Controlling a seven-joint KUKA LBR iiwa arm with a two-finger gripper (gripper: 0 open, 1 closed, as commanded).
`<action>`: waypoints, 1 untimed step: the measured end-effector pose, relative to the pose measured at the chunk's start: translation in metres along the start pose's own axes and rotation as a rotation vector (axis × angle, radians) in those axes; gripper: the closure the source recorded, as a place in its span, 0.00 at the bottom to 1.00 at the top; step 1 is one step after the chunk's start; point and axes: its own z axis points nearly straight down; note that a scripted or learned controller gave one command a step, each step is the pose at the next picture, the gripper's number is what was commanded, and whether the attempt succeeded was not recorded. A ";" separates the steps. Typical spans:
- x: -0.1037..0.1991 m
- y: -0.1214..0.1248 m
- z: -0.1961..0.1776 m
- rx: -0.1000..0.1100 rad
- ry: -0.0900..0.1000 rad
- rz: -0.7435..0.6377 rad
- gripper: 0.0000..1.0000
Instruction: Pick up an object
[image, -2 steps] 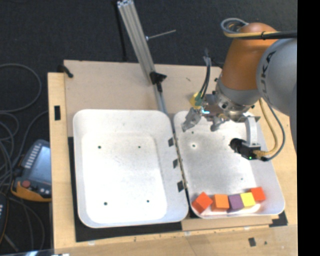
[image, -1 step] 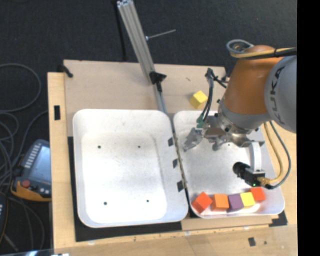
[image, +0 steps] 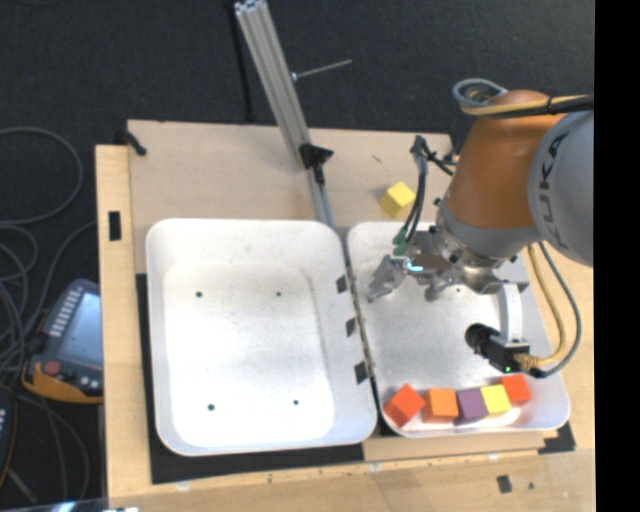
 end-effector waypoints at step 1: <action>0.008 -0.047 0.059 0.009 0.001 -0.005 0.00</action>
